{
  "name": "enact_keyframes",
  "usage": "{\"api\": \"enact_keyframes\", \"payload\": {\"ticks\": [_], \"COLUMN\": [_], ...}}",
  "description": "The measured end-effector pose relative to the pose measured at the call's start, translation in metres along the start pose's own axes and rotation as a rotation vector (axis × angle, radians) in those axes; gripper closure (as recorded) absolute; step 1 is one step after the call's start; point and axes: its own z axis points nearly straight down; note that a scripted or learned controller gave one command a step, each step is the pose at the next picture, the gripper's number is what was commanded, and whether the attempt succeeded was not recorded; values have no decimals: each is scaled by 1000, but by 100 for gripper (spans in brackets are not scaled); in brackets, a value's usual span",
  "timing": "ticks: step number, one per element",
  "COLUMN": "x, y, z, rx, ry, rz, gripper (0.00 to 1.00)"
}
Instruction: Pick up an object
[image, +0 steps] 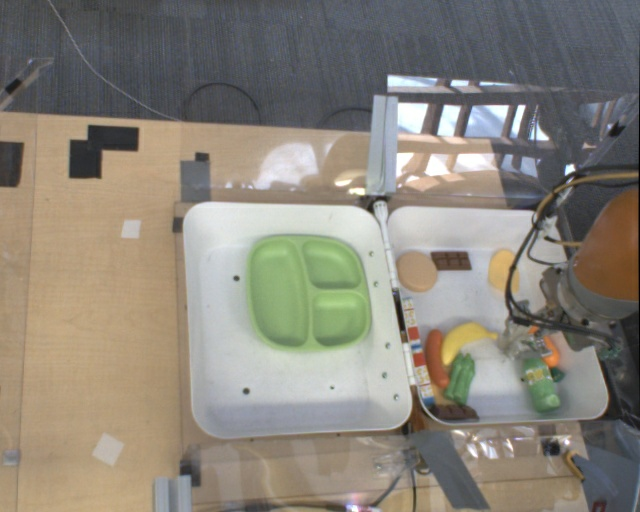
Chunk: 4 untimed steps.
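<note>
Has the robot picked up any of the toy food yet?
Not yet. Done: the grey arm's gripper has reached the right white bin. In hand: nothing visible. It sits by the yellow toy banana and green plastic bottle, which lie in the bin. Left: grabbing and lifting one.

I see a light wooden tabletop (90, 330) carrying black angular marker patches (100, 148) near its far-left edge. The left shallow white plastic bin (215, 400) holds a green three-compartment plastic tray (305, 292) lying flat near its centre. Grey ribbed carpet flooring (250, 50) runs beyond the tabletop, crossed by a thin pale cable (110, 75).
</note>
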Motion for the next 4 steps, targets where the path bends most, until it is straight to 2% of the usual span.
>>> {"api": "enact_keyframes", "payload": {"ticks": [1, 2, 3, 4], "x": [-8, -119, -162, -166], "y": [88, 84, 84, 85], "z": [-2, 3, 5, -9], "rx": [-7, -8, -8, -6], "ry": [-3, 0, 10, -3], "rz": [82, 118, 457, 451], "gripper": [0, 0, 0, 100]}}
